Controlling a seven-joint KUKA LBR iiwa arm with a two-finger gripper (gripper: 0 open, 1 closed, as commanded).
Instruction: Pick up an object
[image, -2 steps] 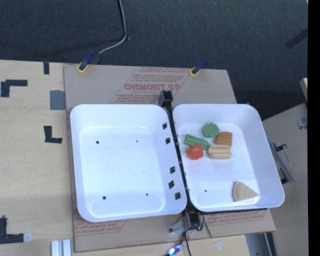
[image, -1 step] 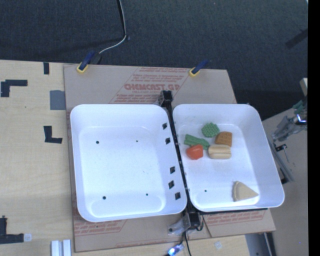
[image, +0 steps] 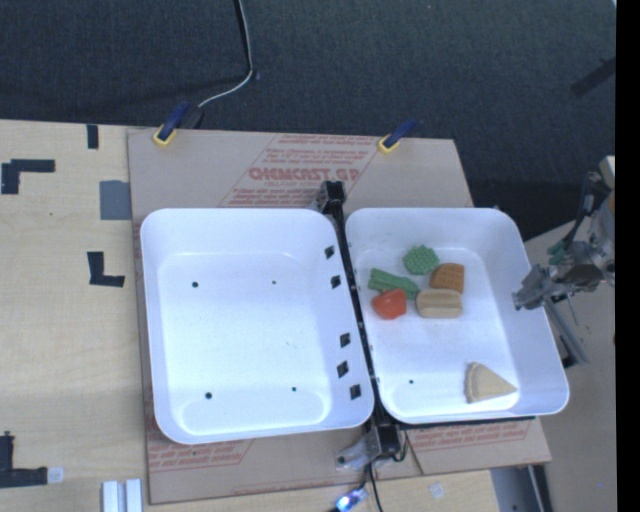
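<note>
Right bin (image: 500, 300): red tomato-like toy (image: 390, 304), green strip (image: 394, 281), green bumpy piece (image: 421, 260), orange block (image: 447, 276), tan block (image: 438, 304), tan wedge (image: 487, 383) near front corner | Left bin (image: 240, 320) | Cardboard (image: 300, 175): red print "CHEMCAST GP" | Gripper (image: 530, 292): at right bin's right rim, fingers' state cannot tell.

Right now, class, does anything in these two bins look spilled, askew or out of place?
Nothing stands out. The toy foods all lie inside the right bin: four clustered together, and a tan wedge alone near its front corner. The gripper sits at that bin's right rim.
</note>
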